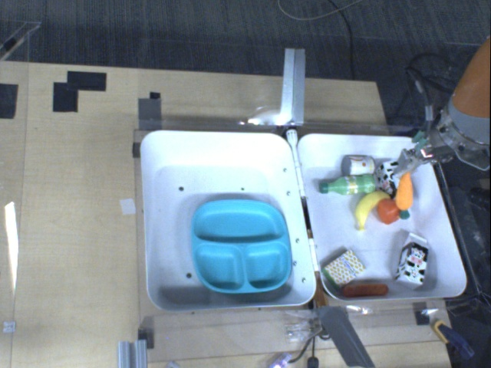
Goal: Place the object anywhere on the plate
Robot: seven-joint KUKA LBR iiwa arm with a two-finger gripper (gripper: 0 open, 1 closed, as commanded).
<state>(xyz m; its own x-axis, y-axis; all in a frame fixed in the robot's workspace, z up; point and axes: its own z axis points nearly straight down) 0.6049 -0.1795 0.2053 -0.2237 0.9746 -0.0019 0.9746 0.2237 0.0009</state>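
My arm (469, 106) reaches in from the right, orange band high at the frame's edge, wrist angled down-left, and my gripper (408, 159) hangs low with its tips blurred.

Soft, even overhead light; slightly blurry throughout, with faint glare on the white bins (230, 148).

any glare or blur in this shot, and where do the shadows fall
Camera view: glare spots on the metal divider post at the bins' top edge; the blue plate casts a soft shadow toward the left bin's near-left corner; the gripper and the clustered items around the banana look slightly soft, small labels unreadable; lighting otherwise even and diffuse.
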